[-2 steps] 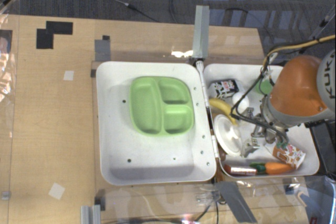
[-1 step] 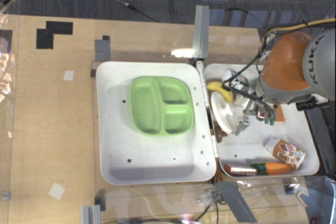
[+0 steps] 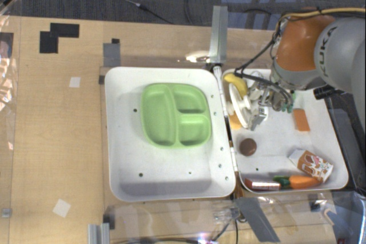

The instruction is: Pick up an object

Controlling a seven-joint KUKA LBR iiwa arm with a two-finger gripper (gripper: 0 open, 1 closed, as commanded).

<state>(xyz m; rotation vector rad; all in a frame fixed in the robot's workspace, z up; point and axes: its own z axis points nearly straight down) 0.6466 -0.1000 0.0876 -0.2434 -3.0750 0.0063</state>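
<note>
Gripper (image 3: pixel 258 114) sits low in the right bin (image 3: pixel 337 140) beside a banana (image 3: pixel 236 84); can't tell its grip.

Just left of the pincer (image 3: pixel 264 104), a white plate (image 3: pixel 237 108) stands tilted on edge, with a yellow banana (image 3: pixel 236 85) touching its upper rim. Below the pincer lies a round brown object (image 3: pixel 247 147). To its right an orange block (image 3: pixel 301 120) lies flat. Farther below-right sit a patterned carton (image 3: pixel 311 164) and a carrot (image 3: pixel 300 182).

We see even, bright light with soft shadows. Glare whitens the left bin (image 3: pixel 166 180) and streaks the desk (image 3: pixel 57 140). Focus looks slightly soft.
</note>
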